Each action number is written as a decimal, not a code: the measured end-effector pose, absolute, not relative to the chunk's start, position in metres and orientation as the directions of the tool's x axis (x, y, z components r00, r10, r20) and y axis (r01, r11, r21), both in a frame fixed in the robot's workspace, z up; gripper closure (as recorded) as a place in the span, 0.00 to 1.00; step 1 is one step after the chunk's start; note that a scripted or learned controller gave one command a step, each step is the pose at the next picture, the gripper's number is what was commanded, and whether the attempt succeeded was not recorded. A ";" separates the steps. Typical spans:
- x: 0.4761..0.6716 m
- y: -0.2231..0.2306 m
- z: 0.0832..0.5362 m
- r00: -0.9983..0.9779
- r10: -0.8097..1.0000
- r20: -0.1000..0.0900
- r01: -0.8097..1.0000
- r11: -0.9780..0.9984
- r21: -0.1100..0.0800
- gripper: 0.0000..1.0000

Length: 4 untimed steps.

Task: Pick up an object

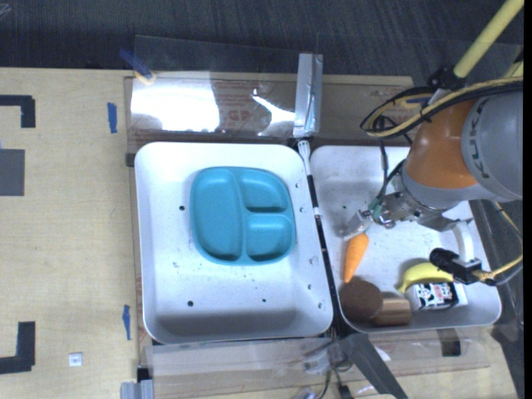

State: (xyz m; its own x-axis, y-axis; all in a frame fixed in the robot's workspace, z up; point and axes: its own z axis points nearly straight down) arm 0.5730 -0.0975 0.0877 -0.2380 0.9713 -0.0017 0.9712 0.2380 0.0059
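Down in the right white bin (332, 173), the gripper (376, 214) hangs just above the orange plastic carrot (355, 254); whether its fingers are apart I cannot tell.

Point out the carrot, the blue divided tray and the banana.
carrot (355, 256): camera view, middle of its orange body, in the right bin.
blue divided tray (218, 214): camera view, its large left compartment, in the left bin.
banana (418, 272): camera view, its yellow curve above the small carton.
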 end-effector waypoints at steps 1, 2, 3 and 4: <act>0.575 -0.099 0.100 -0.234 0.972 -0.004 0.972 0.234 0.013 1.00; 0.574 -0.099 0.099 -0.234 0.972 -0.004 0.972 0.234 0.011 0.00; 0.575 -0.100 0.110 -0.231 0.973 -0.005 0.973 0.232 0.015 1.00; 0.479 -0.111 0.128 -0.332 0.943 0.000 0.943 0.332 -0.001 1.00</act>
State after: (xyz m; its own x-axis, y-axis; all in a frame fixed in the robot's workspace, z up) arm 0.4790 -0.1109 0.1277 -0.3323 0.9432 0.0002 0.9432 0.3323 -0.0010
